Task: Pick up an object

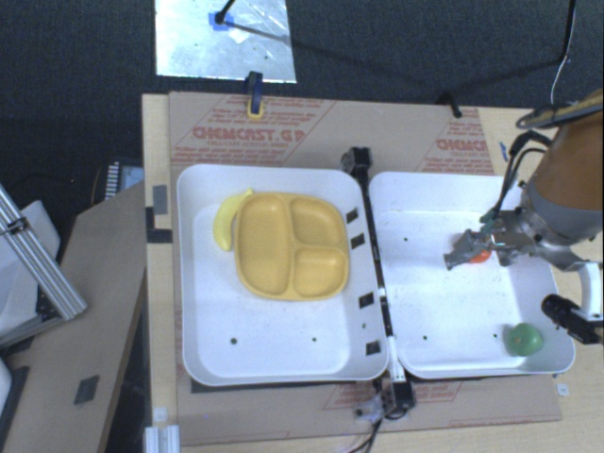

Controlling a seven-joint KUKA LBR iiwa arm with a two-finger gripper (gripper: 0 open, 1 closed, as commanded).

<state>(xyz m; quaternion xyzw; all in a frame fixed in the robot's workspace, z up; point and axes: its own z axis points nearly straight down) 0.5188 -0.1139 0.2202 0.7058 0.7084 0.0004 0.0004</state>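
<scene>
In the right bin (425,347), my gripper (465,251) hangs low over the floor near the middle right. A small orange-red object (482,255) lies right against the gripper's near side, partly hidden by it. A green ball (523,339) rests in the right bin's near right corner, apart from the gripper. The grey arm with its orange band (571,163) reaches in from the right.
The left bin (203,347) holds a yellow divided plate (288,245), with a yellow banana (225,220) tucked at its left edge. A black divider (371,253) runs between the bins. A black fitting (569,315) sits at the right bin's right rim.
</scene>
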